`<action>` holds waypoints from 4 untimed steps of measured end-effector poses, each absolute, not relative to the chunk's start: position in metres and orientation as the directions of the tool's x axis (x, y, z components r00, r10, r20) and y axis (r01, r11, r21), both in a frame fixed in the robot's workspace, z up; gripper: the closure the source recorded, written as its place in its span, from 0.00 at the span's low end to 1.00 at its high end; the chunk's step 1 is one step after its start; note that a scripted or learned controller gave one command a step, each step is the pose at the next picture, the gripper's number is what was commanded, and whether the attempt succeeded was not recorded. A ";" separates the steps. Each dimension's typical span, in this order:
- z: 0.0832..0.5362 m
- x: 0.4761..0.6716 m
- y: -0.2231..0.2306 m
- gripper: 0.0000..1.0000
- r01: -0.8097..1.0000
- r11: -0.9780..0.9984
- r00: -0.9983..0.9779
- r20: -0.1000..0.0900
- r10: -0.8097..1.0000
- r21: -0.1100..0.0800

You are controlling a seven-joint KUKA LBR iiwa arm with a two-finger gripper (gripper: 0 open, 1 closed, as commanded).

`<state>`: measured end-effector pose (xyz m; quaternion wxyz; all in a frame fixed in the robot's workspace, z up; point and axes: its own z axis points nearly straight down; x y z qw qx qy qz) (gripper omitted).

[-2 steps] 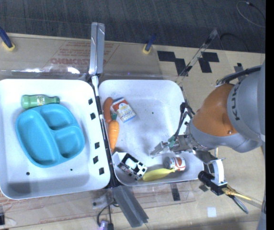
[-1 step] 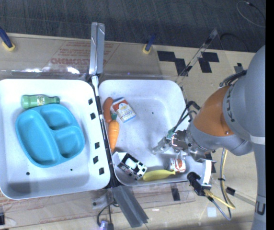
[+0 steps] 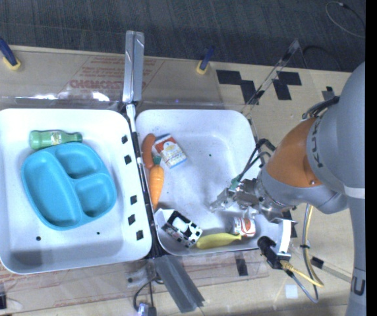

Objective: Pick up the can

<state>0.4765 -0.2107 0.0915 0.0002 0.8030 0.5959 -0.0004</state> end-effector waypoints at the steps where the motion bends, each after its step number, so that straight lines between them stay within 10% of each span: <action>1: 0.101 0.477 -0.210 1.00 0.959 -0.285 0.285 -0.001 0.959 0.000; 2: 0.091 0.531 -0.194 1.00 0.979 -0.204 0.204 0.002 0.979 -0.003; 3: 0.091 0.531 -0.194 0.00 0.979 -0.204 0.204 0.001 0.979 -0.004; 4: 0.114 0.481 -0.203 0.00 0.956 -0.294 0.294 0.001 0.956 -0.005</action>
